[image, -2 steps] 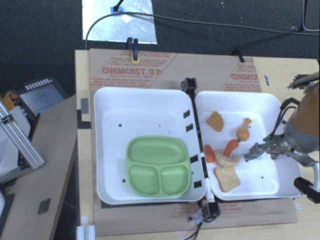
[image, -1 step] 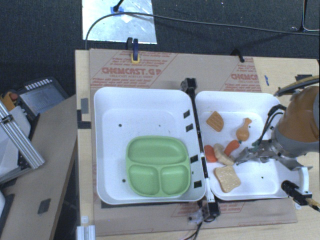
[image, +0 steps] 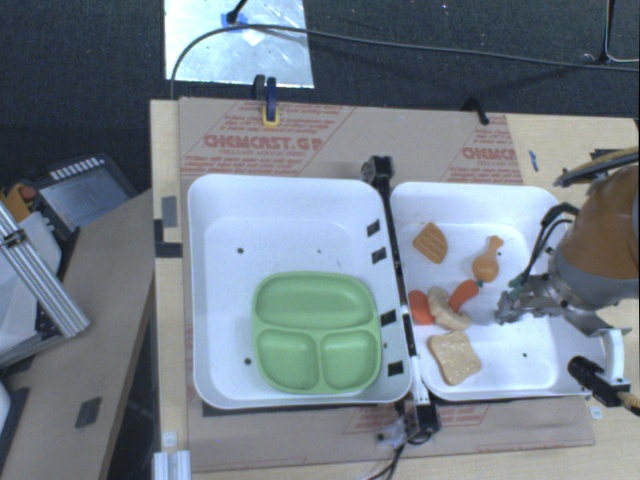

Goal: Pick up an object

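Note:
The right bin (image: pixel 530 203) holds several toy foods: an orange wedge (image: pixel 431 242), a tan drumstick shape (image: pixel 487 258), a red-orange carrot-like piece (image: pixel 463 294), a red and cream piece (image: pixel 437 309), and a slice of toast (image: pixel 454 357). My gripper (image: pixel 512 306) hangs low over the right bin's floor, just right of the carrot-like piece and above right of the toast. Nothing shows between its fingers.
The left bin (image: pixel 215 208) holds a green divided plate (image: pixel 315 330). Black clips run along the seam between the bins (image: pixel 385 258). The arm's orange band and grey body (image: pixel 605 243) cover the right bin's right side. A yellow clamp (image: pixel 270 113) sits behind the bins.

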